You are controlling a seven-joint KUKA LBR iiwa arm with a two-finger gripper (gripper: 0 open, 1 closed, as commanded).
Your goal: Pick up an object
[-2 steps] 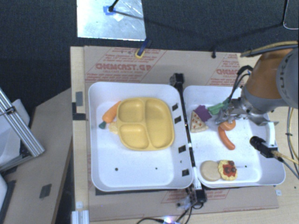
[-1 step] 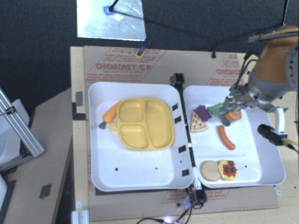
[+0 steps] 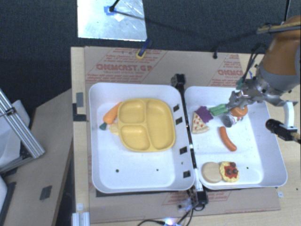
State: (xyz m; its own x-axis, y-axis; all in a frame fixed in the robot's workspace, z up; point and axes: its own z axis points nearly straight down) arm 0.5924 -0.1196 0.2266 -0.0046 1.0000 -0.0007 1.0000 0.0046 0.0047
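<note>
Reaching in from the right, the grey arm (image 3: 282, 55) with its orange band is seen over the far part of the right bin (image 3: 273, 173). The hand (image 3: 233, 105) is lowered among the toys there, just beside a green piece (image 3: 217, 109) and an orange piece (image 3: 240, 111). Whether the hand is wide, narrow or holding anything cannot be told, since its tips are lost among these pieces.

Other toy foods are spread in the right bin: a purple piece (image 3: 204, 113) touching a pizza slice (image 3: 199, 124), a small grey can (image 3: 229, 120) near the hand, a sausage (image 3: 228, 139) lying apart toward the middle, and a round bun (image 3: 211, 172) beside a tart with red berries (image 3: 229, 172) at the near edge.

In the left bin (image 3: 141, 178) a yellow divided plate (image 3: 143, 125) is placed, with a carrot (image 3: 111, 113) lying against its left side. Both bins are carried on a surface (image 3: 122, 67) covered with printed cardboard.
</note>
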